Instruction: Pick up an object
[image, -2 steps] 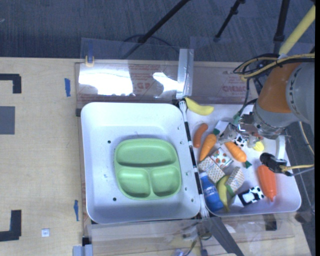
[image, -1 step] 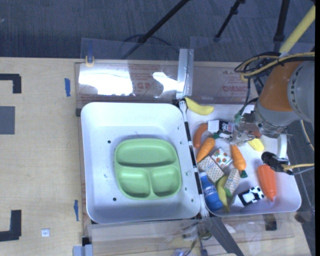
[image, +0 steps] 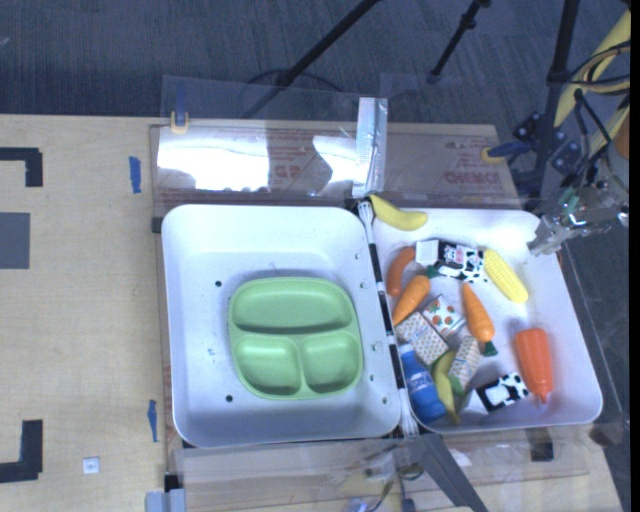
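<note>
Camera view: two white bins side by side, left bin (image: 190, 300) holding a green divided tray (image: 295, 335), right bin (image: 575, 350) full of toy food. Arm comes in at the far right edge, gripper (image: 552, 238) sitting over the right bin's upper-right corner; too small and blurred to tell its opening, and nothing is visibly held. Nearest candidate is the corn cob (image: 506, 275), just down-left of the gripper, long axis running upper-left to lower-right. Next out: the big carrot (image: 535, 362) lower down, near upright, then the smaller carrot (image: 478, 317) and the banana (image: 398, 214) at the bin's top-left corner. Central clutter (boxes, blue bottle (image: 420, 385)) looks packed tight, riskier pick. I'd go for the corn, closing across its short axis.
</note>
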